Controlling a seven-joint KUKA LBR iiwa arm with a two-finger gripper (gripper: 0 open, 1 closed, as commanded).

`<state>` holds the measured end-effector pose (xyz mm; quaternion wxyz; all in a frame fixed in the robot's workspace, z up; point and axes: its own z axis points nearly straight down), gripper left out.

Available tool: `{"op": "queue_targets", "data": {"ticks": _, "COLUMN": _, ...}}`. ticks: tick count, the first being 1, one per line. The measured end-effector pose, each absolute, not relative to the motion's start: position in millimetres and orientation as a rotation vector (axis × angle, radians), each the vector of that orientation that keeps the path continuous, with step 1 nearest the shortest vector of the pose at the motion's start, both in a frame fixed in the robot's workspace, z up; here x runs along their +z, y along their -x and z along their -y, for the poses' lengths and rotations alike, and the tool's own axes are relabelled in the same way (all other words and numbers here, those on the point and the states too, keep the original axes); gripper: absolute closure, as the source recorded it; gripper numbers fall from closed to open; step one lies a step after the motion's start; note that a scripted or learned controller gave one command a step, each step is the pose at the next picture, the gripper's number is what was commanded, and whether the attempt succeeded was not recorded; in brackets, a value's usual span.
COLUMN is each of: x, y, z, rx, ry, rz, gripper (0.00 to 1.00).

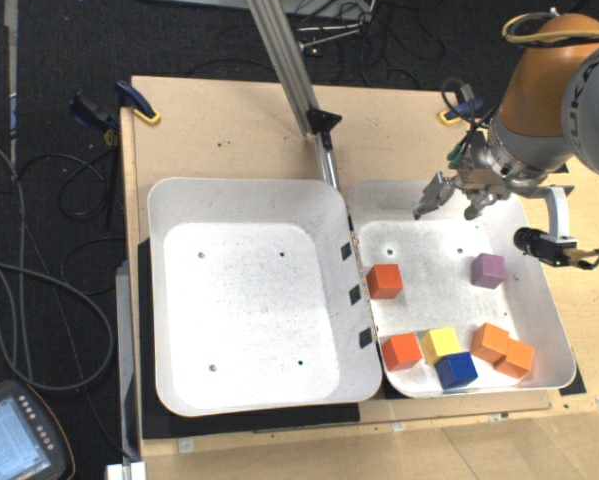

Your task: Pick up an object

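Observation:
My gripper (451, 202) hangs over the far part of the right bin (539, 313), its two grey fingers spread apart with nothing between them. Below it in the bin lie an orange cube (384, 281) near the left wall and a purple cube (488, 270) to the right. Along the near wall sit another orange cube (402, 350), a yellow cube (440, 343), a blue cube (456, 370) and two orange blocks (503, 349) touching each other.
The left bin (244, 298) lies beside the right one. A slanted metal pole (284, 53) crosses the far side of the bench. Clamps (134, 101) sit at the far corners. A tablet (14, 438) lies on the floor at the near left.

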<state>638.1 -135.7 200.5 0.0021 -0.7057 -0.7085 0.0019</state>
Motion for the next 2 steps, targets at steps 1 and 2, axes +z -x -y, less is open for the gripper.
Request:
{"op": "queue_targets", "data": {"ticks": 1, "x": 136, "y": -638.9, "z": 134, "rx": 0.007, "ry": 2.217, "rz": 2.219, "gripper": 0.0}}
{"op": "queue_targets", "data": {"ticks": 2, "x": 92, "y": -638.1, "z": 133, "rx": 0.005, "ry": 2.219, "rz": 2.219, "gripper": 0.0}}
